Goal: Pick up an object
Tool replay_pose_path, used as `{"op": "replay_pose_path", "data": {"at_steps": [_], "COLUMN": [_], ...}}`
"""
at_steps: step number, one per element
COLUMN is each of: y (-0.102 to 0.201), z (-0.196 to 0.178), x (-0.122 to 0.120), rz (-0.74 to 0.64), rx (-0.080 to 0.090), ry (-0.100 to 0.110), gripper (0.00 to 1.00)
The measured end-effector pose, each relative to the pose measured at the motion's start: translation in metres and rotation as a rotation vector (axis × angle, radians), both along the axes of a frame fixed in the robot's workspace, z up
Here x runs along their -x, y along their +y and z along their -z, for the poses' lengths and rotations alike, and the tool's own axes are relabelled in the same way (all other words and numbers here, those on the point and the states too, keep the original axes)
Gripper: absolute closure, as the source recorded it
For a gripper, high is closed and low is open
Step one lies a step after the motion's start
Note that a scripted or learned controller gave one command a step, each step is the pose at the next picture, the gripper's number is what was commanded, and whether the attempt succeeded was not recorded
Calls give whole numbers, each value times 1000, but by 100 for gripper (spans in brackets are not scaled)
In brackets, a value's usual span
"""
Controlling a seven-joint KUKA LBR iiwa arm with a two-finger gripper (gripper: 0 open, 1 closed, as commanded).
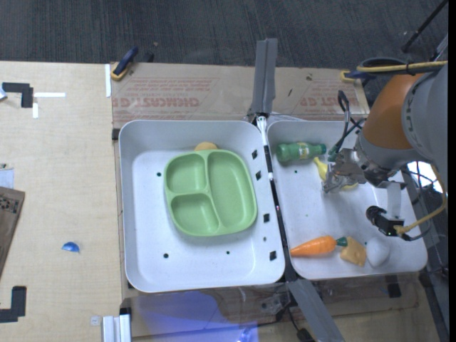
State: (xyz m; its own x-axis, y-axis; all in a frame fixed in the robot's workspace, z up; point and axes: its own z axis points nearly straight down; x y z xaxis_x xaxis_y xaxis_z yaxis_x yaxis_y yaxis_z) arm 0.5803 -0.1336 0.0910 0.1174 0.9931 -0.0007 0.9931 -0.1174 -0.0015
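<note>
Two shallow white bins sit side by side on the counter (pixel 57 155), split by a grey divider bar (pixel 265 77).

Left bin (pixel 142 262): a pale green plastic plate (pixel 211 192) with three compartments and rounded corners lies tilted near the middle. A small yellow object (pixel 206 147) shows just behind its far rim, mostly hidden.

Right bin (pixel 306 205): a green bottle (pixel 300 150) with a yellow label lies on its side near the far wall. A yellow object (pixel 324 168), partly covered, lies just beside the gripper (pixel 333 184). Near the front wall rests a smooth orange toy carrot (pixel 314 246) with a green top, touching a tan lump (pixel 353 254); a rounded white object (pixel 377 251) lies just beyond that.

The grey arm (pixel 420 112) with its orange band (pixel 390 112) reaches in from the right, the gripper low over the right bin between bottle and carrot. Cables and the wrist body crowd it; I cannot tell how the gripper is set, nor whether anything is held.

Off the bins: a small blue piece (pixel 70 247) on the pale wood counter, and printed cardboard (pixel 178 91) behind.
</note>
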Motion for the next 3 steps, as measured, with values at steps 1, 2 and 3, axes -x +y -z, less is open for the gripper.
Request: {"op": "replay_pose_path", "data": {"at_steps": [1,2,3], "y": [0,0,-19], "z": [0,0,-1], "x": [0,0,-77], "rz": [0,0,-293], "rx": [0,0,2], "ry": [0,0,0], "gripper": [0,0,0]}}
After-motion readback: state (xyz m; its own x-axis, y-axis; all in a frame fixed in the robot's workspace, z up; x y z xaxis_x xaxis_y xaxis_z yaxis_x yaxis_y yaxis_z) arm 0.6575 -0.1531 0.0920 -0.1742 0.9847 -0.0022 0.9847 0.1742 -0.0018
